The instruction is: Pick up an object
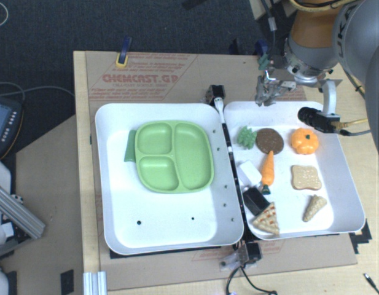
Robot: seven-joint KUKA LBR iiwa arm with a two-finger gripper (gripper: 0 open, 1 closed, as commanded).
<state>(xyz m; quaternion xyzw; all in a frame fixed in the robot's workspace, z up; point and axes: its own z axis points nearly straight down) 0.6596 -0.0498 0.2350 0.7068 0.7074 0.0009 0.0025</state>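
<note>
1. Gripper is seen at right bin's far-left corner; finger gap cannot be told.
2. Nothing is held.
3. Nearest picks: broccoli and cookie, toward the near edge.

Robotics lab, arm, bins, cables

You've got two white bins: the left bin holds a light green divided plate. In the right bin: dark green broccoli, dark brown round patty, orange pumpkin with green stem, orange carrot, tan bread slice, beige cone, yellow-and-red pizza slice. Cardboard bench is tan with red print. Arm is grey with an orange band.
</note>
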